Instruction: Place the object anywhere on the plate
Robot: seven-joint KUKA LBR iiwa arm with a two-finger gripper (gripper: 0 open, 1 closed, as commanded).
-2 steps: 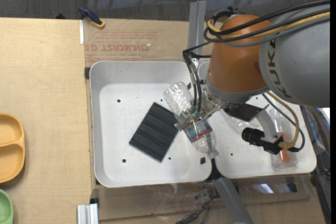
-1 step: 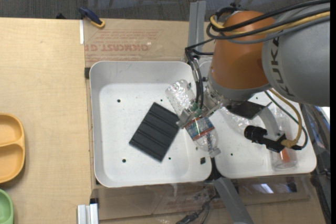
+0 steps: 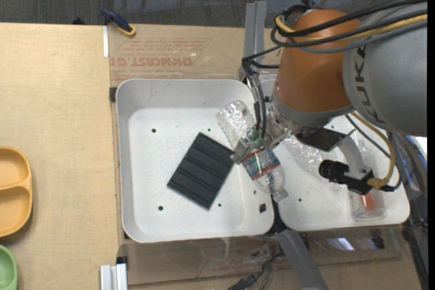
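Observation:
A crushed clear plastic bottle with a coloured label lies slanted across the wall between the two bins. Its crumpled upper end is over the left bin. My gripper is right at the bottle's middle, under the orange band of the arm, and much of it is hidden by the wrist. The yellow-orange divided plate rests on the wooden bench at the far left edge, well away from the gripper.
A black ribbed rectangular pad lies flat in the left bin. The right bin holds crumpled clear plastic and a clear container with something orange. A green object sits below the plate.

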